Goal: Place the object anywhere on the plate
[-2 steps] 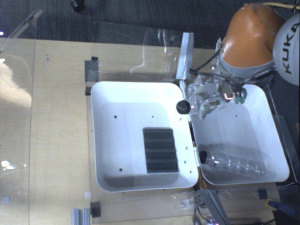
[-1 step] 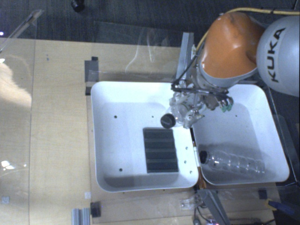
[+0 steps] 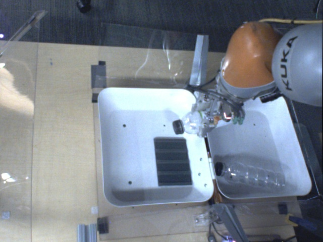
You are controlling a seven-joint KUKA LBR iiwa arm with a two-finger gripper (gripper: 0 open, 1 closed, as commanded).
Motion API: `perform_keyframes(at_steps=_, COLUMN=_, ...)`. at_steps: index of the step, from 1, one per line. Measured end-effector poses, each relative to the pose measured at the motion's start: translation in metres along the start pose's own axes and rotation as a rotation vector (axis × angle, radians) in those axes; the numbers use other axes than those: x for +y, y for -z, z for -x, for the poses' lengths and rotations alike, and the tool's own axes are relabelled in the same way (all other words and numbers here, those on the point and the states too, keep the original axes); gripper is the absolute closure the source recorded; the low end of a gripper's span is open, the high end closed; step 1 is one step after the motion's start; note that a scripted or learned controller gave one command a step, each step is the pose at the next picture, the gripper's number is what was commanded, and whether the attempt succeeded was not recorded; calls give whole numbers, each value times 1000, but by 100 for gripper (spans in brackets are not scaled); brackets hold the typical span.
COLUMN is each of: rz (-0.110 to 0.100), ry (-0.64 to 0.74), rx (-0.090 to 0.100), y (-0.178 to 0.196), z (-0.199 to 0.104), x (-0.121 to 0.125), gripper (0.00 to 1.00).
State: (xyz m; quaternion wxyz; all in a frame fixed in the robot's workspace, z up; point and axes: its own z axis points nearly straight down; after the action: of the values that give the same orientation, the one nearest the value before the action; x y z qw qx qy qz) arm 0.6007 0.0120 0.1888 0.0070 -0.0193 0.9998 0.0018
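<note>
The gripper [image 3: 209, 116] hangs at the divide between the two bins, apparently clenched on a small clear bottle with a dark cap [image 3: 187, 125] above the left bin's [image 3: 121, 110] far right corner. The dark ridged plate [image 3: 172, 161] lies near that bin's near right corner. The bottle looks light, stiff and slippery, best held across its body; another clear bottle [image 3: 250, 173] lies in the right bin [image 3: 282, 135].
</note>
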Motion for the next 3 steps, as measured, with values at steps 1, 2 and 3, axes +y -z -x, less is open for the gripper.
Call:
perform_keyframes(at_steps=1, rz=1, ry=281, rx=8, y=-4, z=-11, x=78, gripper=100)
perform_keyframes(at_steps=2, rz=2, ry=576, rx=4, y=72, z=-49, x=108, gripper=100)
perform_keyframes(at_steps=3, rz=0, ry=606, rx=5, y=68, z=-37, x=-8, gripper=100)
